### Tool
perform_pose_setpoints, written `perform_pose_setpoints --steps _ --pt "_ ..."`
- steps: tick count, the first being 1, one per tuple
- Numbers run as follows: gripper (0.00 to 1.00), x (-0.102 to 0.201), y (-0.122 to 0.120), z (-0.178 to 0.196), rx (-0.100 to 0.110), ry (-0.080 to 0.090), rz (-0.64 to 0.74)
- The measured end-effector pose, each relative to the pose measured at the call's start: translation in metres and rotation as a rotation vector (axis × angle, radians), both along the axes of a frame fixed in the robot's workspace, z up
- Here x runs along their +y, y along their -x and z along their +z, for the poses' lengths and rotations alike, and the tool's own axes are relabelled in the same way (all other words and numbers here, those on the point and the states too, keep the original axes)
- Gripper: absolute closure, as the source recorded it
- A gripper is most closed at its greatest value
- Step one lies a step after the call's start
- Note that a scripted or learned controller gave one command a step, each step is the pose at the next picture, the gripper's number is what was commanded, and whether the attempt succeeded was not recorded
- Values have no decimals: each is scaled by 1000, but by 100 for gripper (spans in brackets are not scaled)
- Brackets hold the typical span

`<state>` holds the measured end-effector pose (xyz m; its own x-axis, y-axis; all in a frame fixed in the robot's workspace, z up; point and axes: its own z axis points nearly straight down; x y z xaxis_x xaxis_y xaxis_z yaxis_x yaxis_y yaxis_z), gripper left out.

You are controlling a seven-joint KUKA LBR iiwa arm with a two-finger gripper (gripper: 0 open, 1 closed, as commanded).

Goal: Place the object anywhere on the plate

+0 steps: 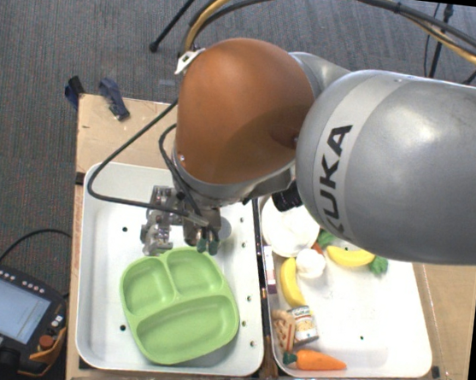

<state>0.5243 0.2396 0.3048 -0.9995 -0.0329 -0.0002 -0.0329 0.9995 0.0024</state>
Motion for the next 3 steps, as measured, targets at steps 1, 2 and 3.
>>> perform_pose_setpoints --steps 1,2,3 --pt "0 0 0 0 1 0 -1" --pt "100 0 -1 9 -1 -2 -3" --pt "100 -41 -11 -43 4 4 -189"
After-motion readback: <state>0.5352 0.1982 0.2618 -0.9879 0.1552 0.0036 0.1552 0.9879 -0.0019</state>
